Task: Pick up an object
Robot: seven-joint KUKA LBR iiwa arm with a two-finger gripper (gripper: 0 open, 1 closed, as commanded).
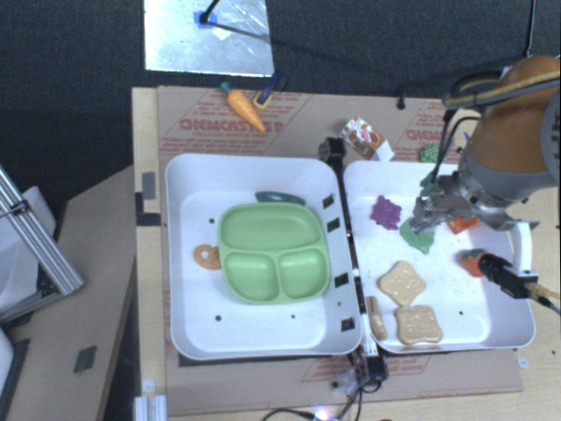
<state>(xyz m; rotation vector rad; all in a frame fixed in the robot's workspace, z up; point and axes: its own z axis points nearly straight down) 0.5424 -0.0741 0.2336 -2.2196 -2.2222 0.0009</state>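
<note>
My gripper (pixel 427 220) hangs low over the right bin (pixel 491 323), right of centre frame, touching a green toy (pixel 417 237); I cannot tell its opening.

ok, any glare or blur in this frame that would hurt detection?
Camera view: strong glare on the foil sheet above the bench; white bins bright but not blown out. Gripper and arm look slightly soft; the green plate and crackers are sharp, with soft shadows.
</note>
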